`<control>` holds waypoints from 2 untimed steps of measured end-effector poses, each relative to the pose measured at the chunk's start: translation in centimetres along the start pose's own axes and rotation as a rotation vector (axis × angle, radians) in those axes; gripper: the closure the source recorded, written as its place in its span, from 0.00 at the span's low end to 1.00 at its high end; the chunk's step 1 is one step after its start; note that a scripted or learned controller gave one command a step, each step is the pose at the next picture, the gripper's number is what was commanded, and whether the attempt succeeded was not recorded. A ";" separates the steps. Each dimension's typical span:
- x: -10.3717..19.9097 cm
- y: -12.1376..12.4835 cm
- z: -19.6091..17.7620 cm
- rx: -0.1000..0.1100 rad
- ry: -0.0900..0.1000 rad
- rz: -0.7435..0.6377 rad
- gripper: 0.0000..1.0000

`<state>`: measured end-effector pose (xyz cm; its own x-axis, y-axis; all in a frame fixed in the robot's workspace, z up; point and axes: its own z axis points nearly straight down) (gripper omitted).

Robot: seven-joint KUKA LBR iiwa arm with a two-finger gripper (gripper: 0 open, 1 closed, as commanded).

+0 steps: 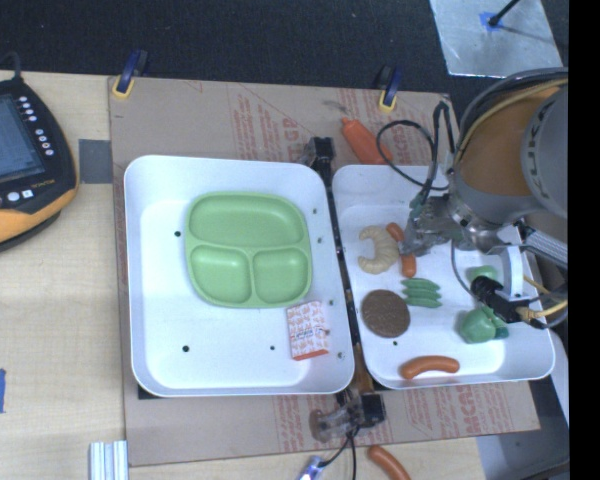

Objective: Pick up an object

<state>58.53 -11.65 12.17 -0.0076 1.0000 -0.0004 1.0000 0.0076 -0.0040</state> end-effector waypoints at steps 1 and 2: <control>1.1 -3.1 2.5 0.001 -0.001 0.002 0.00; -5.7 7.0 2.8 0.001 0.001 0.004 0.00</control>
<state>65.57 -17.30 9.38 -0.0038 1.0000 0.0004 1.0000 0.0038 -0.0048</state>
